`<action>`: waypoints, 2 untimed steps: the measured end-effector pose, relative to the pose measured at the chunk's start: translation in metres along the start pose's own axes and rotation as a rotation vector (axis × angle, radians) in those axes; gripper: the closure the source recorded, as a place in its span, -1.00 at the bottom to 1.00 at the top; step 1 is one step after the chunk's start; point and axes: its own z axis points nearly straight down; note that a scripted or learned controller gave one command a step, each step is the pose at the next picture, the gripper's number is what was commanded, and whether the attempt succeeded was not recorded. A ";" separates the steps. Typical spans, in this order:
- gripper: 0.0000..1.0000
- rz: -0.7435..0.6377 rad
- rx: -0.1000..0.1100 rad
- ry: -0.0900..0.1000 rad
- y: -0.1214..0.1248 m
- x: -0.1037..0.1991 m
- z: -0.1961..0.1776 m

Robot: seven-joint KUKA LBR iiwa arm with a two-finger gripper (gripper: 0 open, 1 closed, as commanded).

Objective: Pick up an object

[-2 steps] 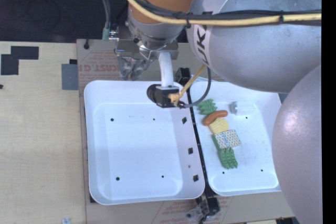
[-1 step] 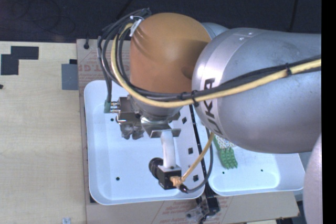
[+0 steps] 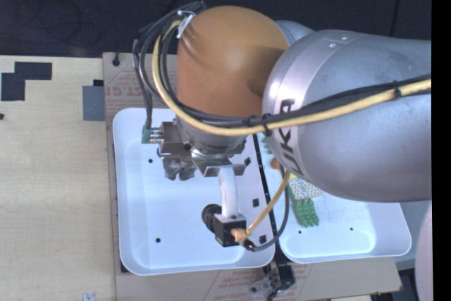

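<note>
My gripper [image 3: 177,167] hangs over the upper middle of the left white bin [image 3: 134,222], under the orange wrist band. Nothing shows beneath or around it but the bin's bare white floor. In the right bin [image 3: 366,240] a green ridged object [image 3: 306,212] lies close to the divider. Just above it sits a pale object with a dotted pattern [image 3: 304,189], partly hidden under the arm.
The big grey arm covers most of the right bin and the back of both bins. Left of the bins is a pale wooden bench top [image 3: 49,187] with dark squares on it. A cardboard edge [image 3: 232,283] runs in front of the bins.
</note>
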 end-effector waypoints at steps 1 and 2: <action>1.00 0.003 0.004 -0.002 0.001 -0.002 -0.009; 1.00 0.011 -0.001 -0.004 0.043 -0.102 0.055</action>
